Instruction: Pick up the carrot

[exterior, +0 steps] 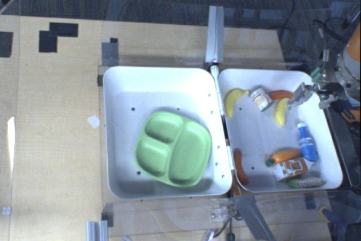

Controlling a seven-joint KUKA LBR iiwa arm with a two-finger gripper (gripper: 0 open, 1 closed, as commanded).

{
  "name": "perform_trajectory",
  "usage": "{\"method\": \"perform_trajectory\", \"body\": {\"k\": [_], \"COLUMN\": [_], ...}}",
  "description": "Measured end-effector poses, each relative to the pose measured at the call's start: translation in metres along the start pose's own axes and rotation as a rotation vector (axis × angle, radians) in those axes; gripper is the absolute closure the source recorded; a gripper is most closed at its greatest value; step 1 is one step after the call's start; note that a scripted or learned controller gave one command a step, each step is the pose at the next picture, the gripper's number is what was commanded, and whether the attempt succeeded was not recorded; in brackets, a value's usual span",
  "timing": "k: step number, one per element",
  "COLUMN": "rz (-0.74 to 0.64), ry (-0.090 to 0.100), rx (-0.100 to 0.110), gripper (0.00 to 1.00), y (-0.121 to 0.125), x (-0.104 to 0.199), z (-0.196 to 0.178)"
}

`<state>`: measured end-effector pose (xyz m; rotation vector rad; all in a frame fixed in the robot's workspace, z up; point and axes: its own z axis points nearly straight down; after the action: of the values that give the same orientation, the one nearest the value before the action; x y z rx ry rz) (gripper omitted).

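Two white bins sit side by side; left bin (113, 121) has a green divided plate (174, 148). Right bin (334, 169) holds the carrot (285, 155) near the front, lying just behind a small carton (291, 169) and beside a blue bottle (306, 143). A banana (235, 100), another yellow piece (280, 110) & a small can (259, 98) sit twd the back. Gripper (300, 95) hangs over the back right corner, well apart from the carrot, w/ nothing between its fingers. Can't tell if the fingers are spread or closed.

There are two white bins (113, 121). One green plate (173, 148) sits in the left bin. The right bin has one carrot (286, 154), one blue bottle (307, 143), and maybe two bananas (280, 111).
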<state>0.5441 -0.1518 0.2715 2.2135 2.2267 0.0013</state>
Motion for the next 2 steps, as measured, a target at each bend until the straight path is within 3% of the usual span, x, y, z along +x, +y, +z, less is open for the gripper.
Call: {"method": "perform_trajectory", "body": {"k": [1, 2], "rz": [-0.251, -0.480], "ry": [0.001, -0.003], "rx": [0.000, -0.009], "gripper": [0.00, 0.00], "y": [-0.052, -0.054], "x": [0.000, 0.005], "z": [0.080, 0.183]}}
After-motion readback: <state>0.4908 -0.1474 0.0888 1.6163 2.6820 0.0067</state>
